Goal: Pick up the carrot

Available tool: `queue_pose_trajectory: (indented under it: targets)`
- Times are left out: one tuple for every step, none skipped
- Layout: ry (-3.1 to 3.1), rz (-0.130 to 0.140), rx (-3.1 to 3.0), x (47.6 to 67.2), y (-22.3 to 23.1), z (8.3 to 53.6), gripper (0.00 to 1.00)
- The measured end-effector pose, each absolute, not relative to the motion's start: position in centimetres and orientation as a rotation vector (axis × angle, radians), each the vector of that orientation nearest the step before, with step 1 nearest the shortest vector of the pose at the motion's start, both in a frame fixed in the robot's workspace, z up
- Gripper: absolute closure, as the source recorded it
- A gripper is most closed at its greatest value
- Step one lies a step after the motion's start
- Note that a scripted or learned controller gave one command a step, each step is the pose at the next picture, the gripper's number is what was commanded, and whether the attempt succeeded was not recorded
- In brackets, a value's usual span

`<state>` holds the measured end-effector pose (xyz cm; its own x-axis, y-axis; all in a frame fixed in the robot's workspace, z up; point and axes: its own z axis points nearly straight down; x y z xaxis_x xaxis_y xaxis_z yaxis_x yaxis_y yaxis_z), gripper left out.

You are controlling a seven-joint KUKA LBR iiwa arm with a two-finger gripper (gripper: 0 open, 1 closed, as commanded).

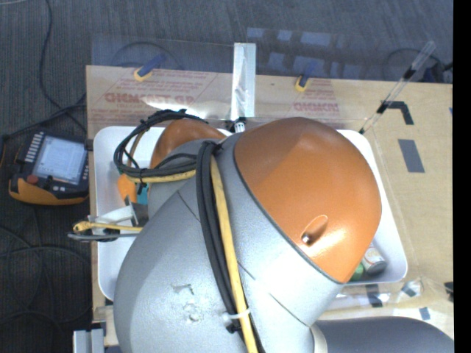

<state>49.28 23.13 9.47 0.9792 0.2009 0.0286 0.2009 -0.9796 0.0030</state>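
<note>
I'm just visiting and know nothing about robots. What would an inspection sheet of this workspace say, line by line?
Surface: two shallow white bins on a brown bench board, largely hidden under the arm.
Job's things: an orange shape at the left bin's edge may be the carrot; too little is visible to confirm.
Clutter: a small green and white item in the right bin's corner.
Claw: nothing seen; the grey and orange arm covers the middle.
Cables: black loops and a yellow line run along the arm.
Surroundings: dark carpet, a handheld controller on the floor at left.
</note>
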Motion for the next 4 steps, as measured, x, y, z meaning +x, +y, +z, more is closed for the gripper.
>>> queue_pose_trajectory:
  targets:
    - [0.346, 0.031, 3.146, 51.0, 18.6, 9.6, 1.00]
    - [0.390, -0.008, 3.115, 48.3, 23.3, 18.3, 1.00]
    - [0.807, -0.012, 3.031, 52.3, 21.0, 13.1, 1.00]
    - [0.327, 0.044, 3.133, 49.4, 18.9, 9.6, 1.00]
